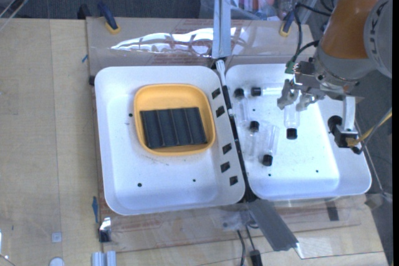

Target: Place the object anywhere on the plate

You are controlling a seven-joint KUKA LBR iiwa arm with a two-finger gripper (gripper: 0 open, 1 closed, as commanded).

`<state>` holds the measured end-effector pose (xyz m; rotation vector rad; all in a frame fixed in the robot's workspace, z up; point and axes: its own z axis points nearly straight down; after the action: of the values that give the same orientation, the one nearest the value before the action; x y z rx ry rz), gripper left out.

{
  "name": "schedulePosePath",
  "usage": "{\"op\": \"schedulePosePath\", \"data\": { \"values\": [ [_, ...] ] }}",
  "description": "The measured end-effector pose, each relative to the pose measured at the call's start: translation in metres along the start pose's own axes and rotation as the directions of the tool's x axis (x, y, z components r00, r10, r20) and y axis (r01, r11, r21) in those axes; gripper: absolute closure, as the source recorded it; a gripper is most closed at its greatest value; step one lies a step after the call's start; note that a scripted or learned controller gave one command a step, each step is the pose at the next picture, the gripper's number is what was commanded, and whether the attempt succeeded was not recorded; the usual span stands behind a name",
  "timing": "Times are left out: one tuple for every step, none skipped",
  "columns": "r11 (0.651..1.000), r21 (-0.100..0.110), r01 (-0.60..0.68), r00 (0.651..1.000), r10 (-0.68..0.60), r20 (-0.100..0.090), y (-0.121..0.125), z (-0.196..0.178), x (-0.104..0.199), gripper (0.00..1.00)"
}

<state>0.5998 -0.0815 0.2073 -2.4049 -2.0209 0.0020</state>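
We found the gripper (295, 101) hanging over the right bin (349, 180), its two fingers pointing down and spread apart, with nothing between them that we could see. So the tool was released and empty.

The objects lay in that same bin: several clear vials with black caps. One vial (291, 124) stood or lay just below the fingers, its cap toward us. Another (268, 147) lay near the bin's middle, a third (253, 126) to its left, and two more caps (255, 91) sat near the far wall. We could not tell which were upright and which lay flat.

The plate (173, 94), yellow, sat in the left bin (118, 184), and a dark ribbed block (173, 127) covered most of its floor.

We judged the risks as follows:

- The vials were transparent and small, so the fingers could have closed beside one rather than around it.
- A smooth round vial could have rolled or squirted out as the fingers met it.
- A descent slightly off could have knocked the nearest vial toward its neighbours.
- The carry had to cross the raised divider (225, 128) between the bins, where a loosely held vial could have caught or slipped.
- On the plate, the block left little bare floor, so a released vial could have rolled off its ribs and over the rim.
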Motion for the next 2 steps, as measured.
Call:
{"op": "schedulePosePath", "data": {
  "values": [
    [0.972,-0.004,0.236,0.972,-0.236,0.001,0.009,-0.033,0.019,1.00],
    [0.854,-0.005,0.520,0.854,-0.520,0.002,0.039,-0.017,0.031,1.00]
  ]
}}
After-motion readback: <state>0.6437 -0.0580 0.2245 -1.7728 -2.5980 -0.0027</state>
